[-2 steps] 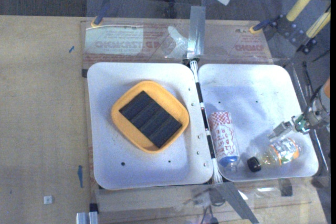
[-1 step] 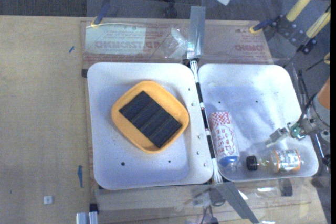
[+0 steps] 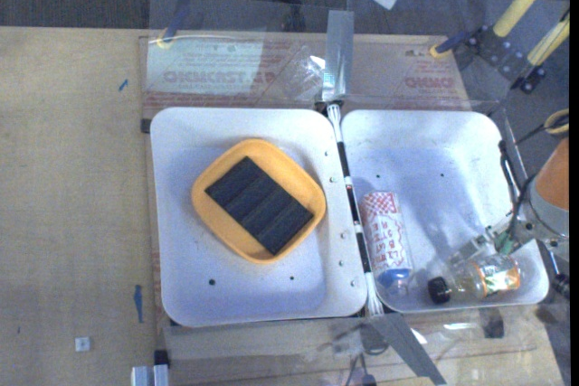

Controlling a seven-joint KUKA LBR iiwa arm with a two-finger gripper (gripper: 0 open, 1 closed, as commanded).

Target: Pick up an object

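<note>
Lowest in frame, a small clear bottle lies in the right bin, beside a red-checked can. My gripper hovers just above the bottle; its opening I cannot tell. I judge descent comes next.

Wooden bench, two white bins

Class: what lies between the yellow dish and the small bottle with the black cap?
In the camera view, the red-and-white can lies between the yellow dish and the bottle.
</note>
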